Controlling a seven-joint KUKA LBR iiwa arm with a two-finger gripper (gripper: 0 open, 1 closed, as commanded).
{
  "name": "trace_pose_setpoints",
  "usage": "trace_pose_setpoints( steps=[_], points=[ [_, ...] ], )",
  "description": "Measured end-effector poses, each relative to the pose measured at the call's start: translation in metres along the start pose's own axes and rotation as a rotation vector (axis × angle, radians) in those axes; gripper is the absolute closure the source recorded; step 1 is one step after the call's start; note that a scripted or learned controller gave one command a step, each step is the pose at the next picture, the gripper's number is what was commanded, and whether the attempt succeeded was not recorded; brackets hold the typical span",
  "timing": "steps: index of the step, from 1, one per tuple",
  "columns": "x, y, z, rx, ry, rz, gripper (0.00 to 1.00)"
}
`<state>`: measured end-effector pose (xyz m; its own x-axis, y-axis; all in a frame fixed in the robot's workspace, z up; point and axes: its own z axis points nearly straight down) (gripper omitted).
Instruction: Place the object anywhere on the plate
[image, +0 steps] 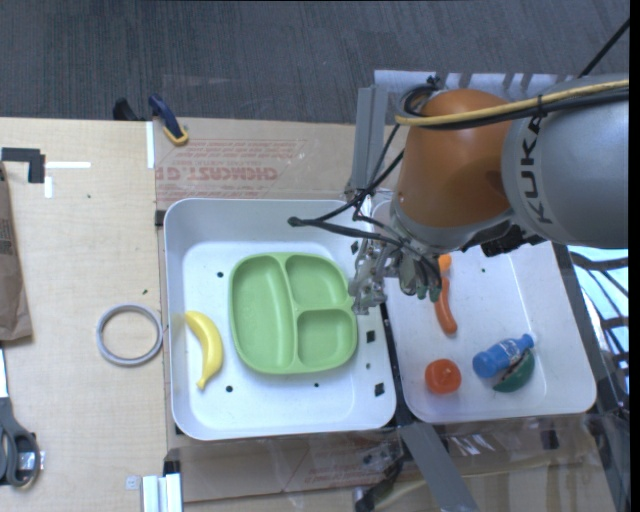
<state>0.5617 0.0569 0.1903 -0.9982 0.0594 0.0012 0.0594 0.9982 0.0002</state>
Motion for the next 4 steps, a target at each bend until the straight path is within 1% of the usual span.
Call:
trace_pose_setpoints(
  steps=[1,2,3,4],
  points=[
    [0.011,-0.023,-0.001,-0.001,-0.001,-0.225,1.00],
    [-0.099,-0.003,-0.049,-0.001,-0.006,-0.322,1.00],
    [-0.029,0.046,0.039,-0.002,-0.002,-0.446,1.00],
    [-0.029,0.046,0.039,-0.002,-0.002,-0.445,0.00]
  ],
)
